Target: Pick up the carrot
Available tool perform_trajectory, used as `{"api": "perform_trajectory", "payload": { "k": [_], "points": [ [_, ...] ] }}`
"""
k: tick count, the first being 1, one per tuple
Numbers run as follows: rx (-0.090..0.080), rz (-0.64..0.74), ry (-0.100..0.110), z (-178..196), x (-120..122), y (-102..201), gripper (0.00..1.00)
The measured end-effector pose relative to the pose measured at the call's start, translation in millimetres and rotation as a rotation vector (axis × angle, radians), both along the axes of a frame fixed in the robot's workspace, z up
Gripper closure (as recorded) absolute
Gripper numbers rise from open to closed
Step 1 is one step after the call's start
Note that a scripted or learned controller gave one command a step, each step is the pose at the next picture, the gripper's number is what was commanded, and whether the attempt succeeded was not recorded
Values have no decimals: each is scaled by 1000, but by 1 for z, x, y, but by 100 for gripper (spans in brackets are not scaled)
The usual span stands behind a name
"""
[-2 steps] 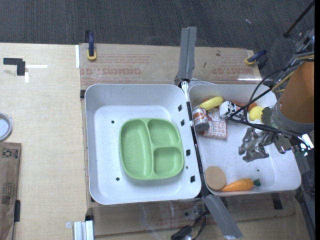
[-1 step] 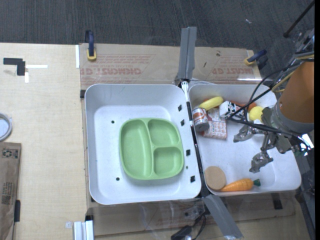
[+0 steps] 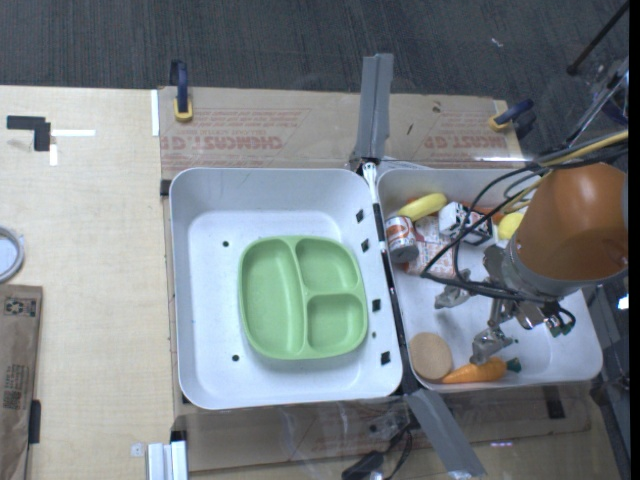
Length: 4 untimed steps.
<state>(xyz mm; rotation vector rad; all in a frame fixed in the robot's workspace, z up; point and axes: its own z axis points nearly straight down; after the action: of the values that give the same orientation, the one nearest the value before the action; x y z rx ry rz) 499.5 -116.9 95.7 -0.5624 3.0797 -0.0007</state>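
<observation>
Hovering just above the carrot, the gripper has its finger state obscured by cables

You find the carrot hemmed against the right bin's near wall, a tan disc touching its left end. Above it the floor looks open, though cables blur that patch; cans and yellow items crowd the far corner.

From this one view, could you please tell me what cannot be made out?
- Gripper: fingertips too small and cluttered to read, just above the carrot.
- Right bin: items at the back are hidden by the arm and its cables.
- Can: label too small.
</observation>
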Motion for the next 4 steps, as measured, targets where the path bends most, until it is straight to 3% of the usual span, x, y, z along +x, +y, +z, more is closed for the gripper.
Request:
{"api": "perform_trajectory", "payload": {
  "k": [1, 2, 3, 4],
  "points": [
    [0, -62, 6, -2, 3, -24, 0],
    [1, -61, 2, 8, 4, -23, 100],
    [2, -433, 6, 141, 0, 9, 100],
    [2, -739, 12, 95, 11, 120, 100]
  ]
}}
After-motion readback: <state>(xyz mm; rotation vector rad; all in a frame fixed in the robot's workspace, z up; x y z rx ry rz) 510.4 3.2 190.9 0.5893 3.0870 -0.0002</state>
